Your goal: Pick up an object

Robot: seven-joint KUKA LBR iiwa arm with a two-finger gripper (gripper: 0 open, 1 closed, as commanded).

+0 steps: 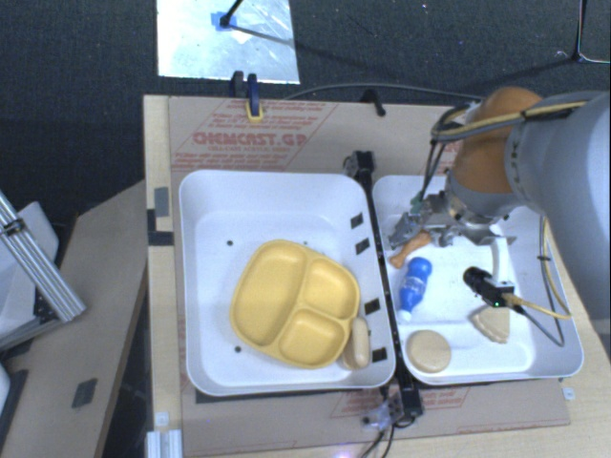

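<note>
Two white bins sit side by side on a brown board (pixel 248 136) with red letters on it. A black strip (pixel 377 246) runs between them. The floor (pixel 76 65) around the bench is dark and fuzzy like carpet. A shiny silver sheet (pixel 205 27) lies on the floor at the top. A small blue and yellow clamp (pixel 251 93) grips the far edge of the board. On the left is a pale wood table (pixel 95 351) with a metal rail (pixel 38 270) next to it.

The left bin (pixel 205 256) holds a yellow plate (pixel 286 299) with three parts. A small tan roll (pixel 358 342) leans on the plate's near right edge.

The big grey arm (pixel 558 160) comes in from the right, over the right bin (pixel 544 351). Its gripper (pixel 420 225) is low at the far left of that bin. I cannot tell if the gripper is spread or pressed together.

An orange stick (pixel 412 248) lies right under the gripper, next to the black strip. I cannot tell if the gripper touches it. A blue bottle (pixel 413 285) lies just below the stick. A round tan bun (pixel 429 351) sits at the near edge of the bin. A tan wedge (pixel 493 326) lies to the right of the bun.
</note>
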